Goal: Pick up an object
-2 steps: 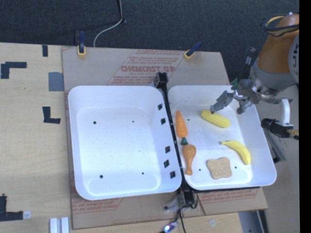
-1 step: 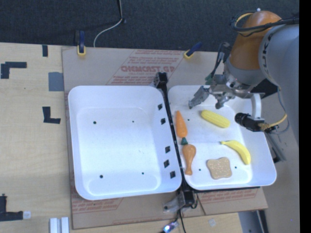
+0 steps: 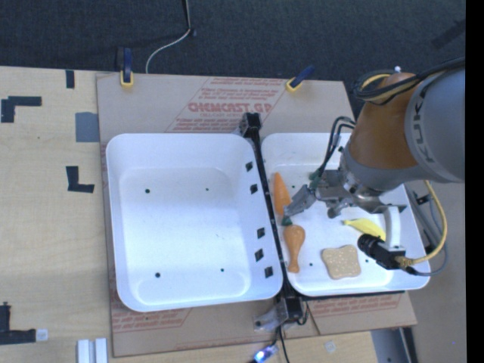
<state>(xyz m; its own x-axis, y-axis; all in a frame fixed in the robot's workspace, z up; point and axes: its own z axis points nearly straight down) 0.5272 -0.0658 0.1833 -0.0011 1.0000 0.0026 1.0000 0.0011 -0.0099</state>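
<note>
Arm [image 3: 401, 138]: reaching over the right bin [image 3: 302, 153] from 3 o'clock.
Gripper [image 3: 296, 206]: low in that bin, fingers slightly apart, clamped on nothing.
Carrot [image 3: 280, 193]: just beside the fingertips, at their 10 o'clock.
Drumstick [image 3: 293, 245]: at their 6 o'clock.
Bread [image 3: 342, 262]: near 5 o'clock.
Banana [image 3: 364, 226]: under the wrist.
</note>
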